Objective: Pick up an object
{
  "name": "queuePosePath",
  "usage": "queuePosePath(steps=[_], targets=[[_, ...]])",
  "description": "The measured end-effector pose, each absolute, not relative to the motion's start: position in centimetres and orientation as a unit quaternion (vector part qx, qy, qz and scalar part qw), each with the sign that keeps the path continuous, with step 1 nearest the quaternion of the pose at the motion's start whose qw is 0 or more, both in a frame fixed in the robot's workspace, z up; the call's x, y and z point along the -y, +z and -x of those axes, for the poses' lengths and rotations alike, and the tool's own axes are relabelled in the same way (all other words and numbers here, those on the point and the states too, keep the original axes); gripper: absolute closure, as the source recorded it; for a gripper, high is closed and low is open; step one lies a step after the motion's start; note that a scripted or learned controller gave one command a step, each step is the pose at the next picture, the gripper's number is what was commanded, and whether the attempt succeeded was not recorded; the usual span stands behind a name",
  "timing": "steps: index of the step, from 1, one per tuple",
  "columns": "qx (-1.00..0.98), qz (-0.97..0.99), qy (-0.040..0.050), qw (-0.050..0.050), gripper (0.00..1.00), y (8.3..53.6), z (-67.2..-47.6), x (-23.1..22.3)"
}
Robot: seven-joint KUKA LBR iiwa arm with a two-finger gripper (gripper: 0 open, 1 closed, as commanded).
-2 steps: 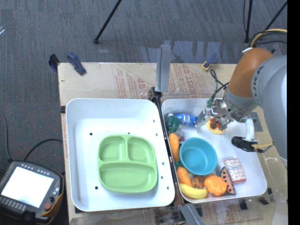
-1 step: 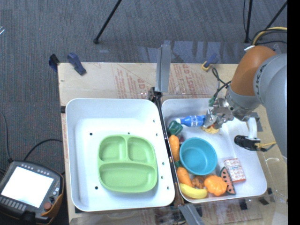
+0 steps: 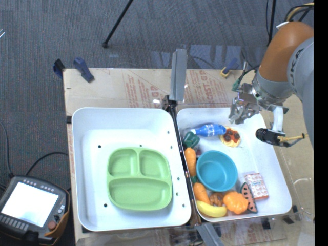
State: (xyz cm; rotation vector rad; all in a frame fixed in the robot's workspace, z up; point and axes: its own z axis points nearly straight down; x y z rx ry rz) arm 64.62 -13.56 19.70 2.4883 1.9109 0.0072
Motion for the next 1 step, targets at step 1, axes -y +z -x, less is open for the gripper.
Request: queuePosePath(steps=[1], targets=[[-0.609, -0.793, -0.0011, -0.001, 0.00, 19.22, -64.42, 13.53]])
